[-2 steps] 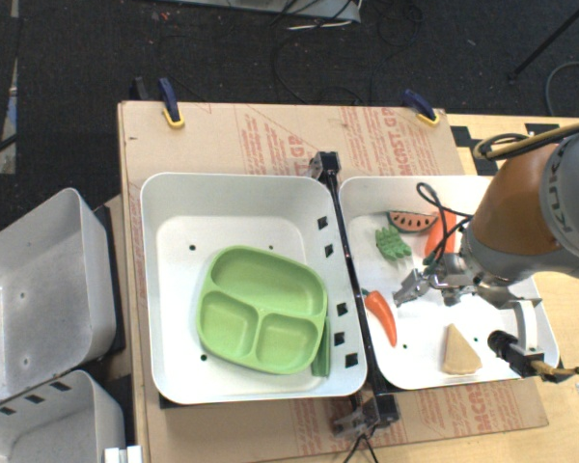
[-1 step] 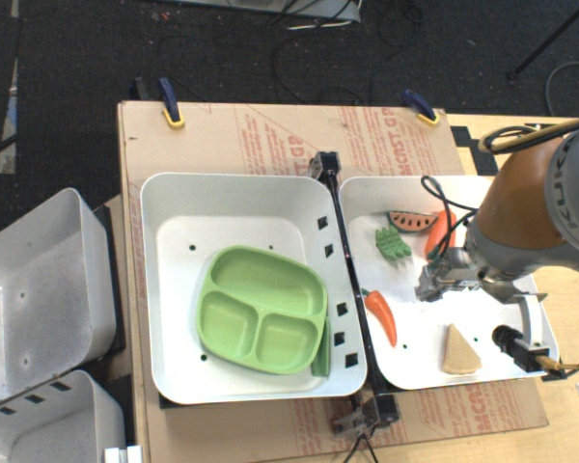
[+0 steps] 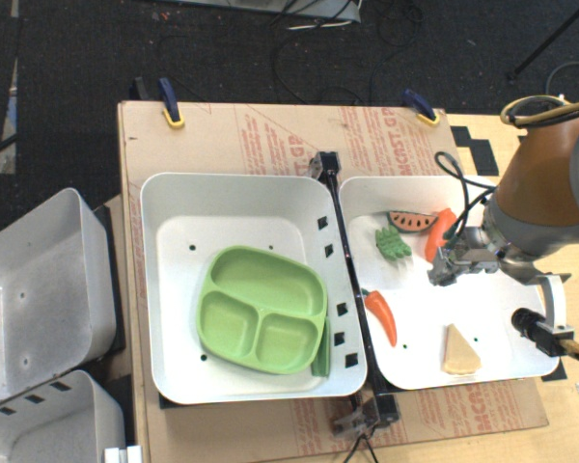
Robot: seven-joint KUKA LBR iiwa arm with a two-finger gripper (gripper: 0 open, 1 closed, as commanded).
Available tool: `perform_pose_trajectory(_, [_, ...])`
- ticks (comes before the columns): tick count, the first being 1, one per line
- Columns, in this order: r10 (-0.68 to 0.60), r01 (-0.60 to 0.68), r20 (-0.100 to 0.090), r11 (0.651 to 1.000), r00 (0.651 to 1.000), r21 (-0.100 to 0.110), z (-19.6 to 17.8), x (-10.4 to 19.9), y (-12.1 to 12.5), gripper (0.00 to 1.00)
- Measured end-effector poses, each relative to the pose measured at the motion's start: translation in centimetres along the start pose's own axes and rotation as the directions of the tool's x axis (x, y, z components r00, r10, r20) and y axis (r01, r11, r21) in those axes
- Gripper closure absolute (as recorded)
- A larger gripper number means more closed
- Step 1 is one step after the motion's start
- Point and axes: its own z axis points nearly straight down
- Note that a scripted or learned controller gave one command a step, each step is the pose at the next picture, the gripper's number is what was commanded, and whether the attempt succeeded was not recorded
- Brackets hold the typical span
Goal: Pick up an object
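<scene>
Camera view from above shows the gripper (image 3: 446,270) low in the right bin (image 3: 521,374), right of the frame's centre, at the end of the grey arm (image 3: 545,196) with its orange band, which comes in from the right edge. Whether it is wide or narrow cannot be told, and nothing can be seen held in it. Just above and touching its upper end in the picture lies an orange carrot-like piece (image 3: 438,232), tilted, and beside that to the left a slice of watermelon (image 3: 412,222) near the bin's upper wall. Left of the gripper, apart from it, sits a small green leafy piece (image 3: 394,244). Lower left of the gripper, close to the bin's left wall, lies a red-orange chilli pepper (image 3: 382,316). Below the gripper, near the bin's lower rim, rests a pale yellow wedge (image 3: 460,351) like cheese. A black part (image 3: 536,328) sticks out at the bin's right side, under the arm.

Beyond the dividing rim, the left bin (image 3: 174,210) holds a green tray with three compartments (image 3: 262,309), lying tilted in the lower middle of the frame. Both bins stand on a brown board worktop (image 3: 241,133), with yellow and blue clamps (image 3: 172,106) at its upper edge. More white bins (image 3: 39,278) stand at the left edge of the frame
</scene>
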Motion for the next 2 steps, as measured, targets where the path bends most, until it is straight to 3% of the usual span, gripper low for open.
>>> perform_pose_trajectory(1, [-0.001, 0.001, 0.000, 1.000, 1.000, 0.000, -5.3, 0.0, 0.2, 1.00])
perform_pose_trajectory(2, [-0.006, 0.006, -0.002, 1.000, 1.000, 0.002, -5.5, 5.9, 2.7, 1.00])
